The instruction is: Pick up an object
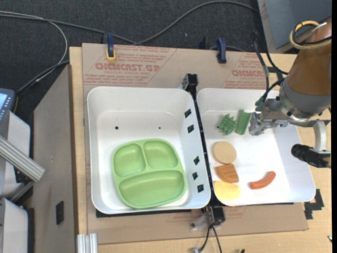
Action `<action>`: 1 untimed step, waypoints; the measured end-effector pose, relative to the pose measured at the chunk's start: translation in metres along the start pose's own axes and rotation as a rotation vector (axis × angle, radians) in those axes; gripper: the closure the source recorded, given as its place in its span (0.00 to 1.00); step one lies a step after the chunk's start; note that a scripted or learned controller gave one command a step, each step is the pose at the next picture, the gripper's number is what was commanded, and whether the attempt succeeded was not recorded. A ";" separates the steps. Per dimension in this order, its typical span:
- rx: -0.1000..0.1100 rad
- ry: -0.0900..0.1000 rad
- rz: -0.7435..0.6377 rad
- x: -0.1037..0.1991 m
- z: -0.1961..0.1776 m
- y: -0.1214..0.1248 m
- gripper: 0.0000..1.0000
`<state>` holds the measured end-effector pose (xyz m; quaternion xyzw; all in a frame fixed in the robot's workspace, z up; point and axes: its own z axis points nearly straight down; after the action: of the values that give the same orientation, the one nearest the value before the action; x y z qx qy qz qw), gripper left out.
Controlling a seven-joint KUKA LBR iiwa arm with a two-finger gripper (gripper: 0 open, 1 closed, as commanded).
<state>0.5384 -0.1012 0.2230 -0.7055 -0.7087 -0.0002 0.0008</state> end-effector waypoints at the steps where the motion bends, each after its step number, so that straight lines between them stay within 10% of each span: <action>1: -0.004 0.000 -0.002 0.047 -0.007 0.024 1.00</action>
<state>0.5620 -0.0542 0.2303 -0.7047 -0.7095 -0.0015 -0.0005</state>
